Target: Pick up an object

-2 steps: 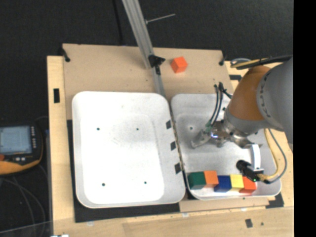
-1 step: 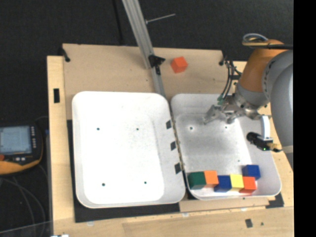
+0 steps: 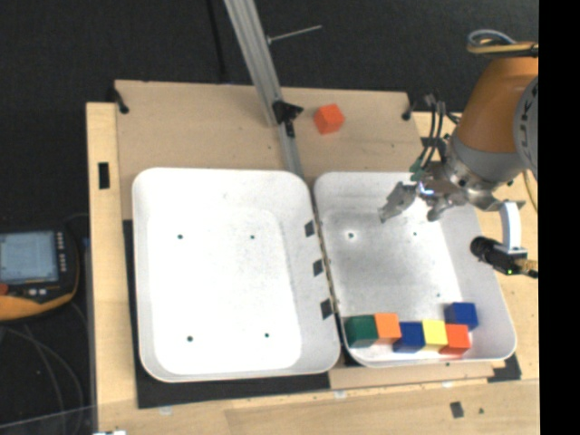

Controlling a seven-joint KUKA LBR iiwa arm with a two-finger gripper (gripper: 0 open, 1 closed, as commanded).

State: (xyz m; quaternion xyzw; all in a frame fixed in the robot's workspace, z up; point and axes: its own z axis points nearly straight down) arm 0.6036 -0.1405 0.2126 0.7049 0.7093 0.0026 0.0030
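Blocks (image 3: 412,331) sit in a row along your right bin's (image 3: 390,243) near edge, one orange block (image 3: 328,119) on the bench (image 3: 199,125) beyond. Your gripper (image 3: 414,201) hangs over the bin's far edge, fingers seemingly spread, holding nothing.

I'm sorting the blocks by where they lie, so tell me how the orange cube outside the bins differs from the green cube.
The orange cube lies on the bare bench behind the bins; the green cube lies inside the right bin, at its near edge. The orange cube sits alone; the green cube heads a row of blocks, against another orange block. Both look like small cubes of similar size.
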